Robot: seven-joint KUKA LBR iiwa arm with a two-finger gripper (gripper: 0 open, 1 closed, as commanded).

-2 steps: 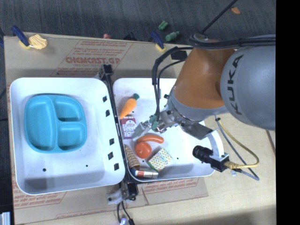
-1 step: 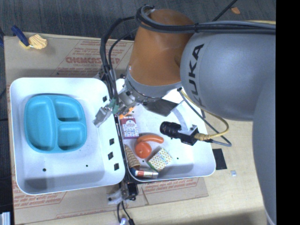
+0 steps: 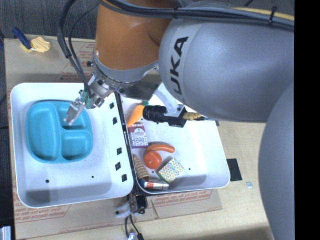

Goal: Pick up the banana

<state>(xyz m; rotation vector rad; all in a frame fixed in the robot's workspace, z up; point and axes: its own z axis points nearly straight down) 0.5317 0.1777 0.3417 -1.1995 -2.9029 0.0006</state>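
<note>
My gripper (image 3: pixel 70 118) hangs over the left bin (image 3: pixel 20 134), low above the blue divided tray (image 3: pixel 50 134), near that tray's upper right compartment. Nothing is visible in it. The arm's orange band and grey body cover the top of the view and the back of the right bin (image 3: pixel 215 154).
The right bin holds an orange carrot (image 3: pixel 135 115), a small maroon box (image 3: pixel 138 136), an orange sausage shape (image 3: pixel 161 147), a red tomato (image 3: pixel 153 159), a patterned yellow box (image 3: pixel 171 170), a brown cone (image 3: pixel 141 170) and a metallic tube (image 3: pixel 156 185). A yellowish item (image 3: pixel 40 45) lies outside the bins at top left.
</note>
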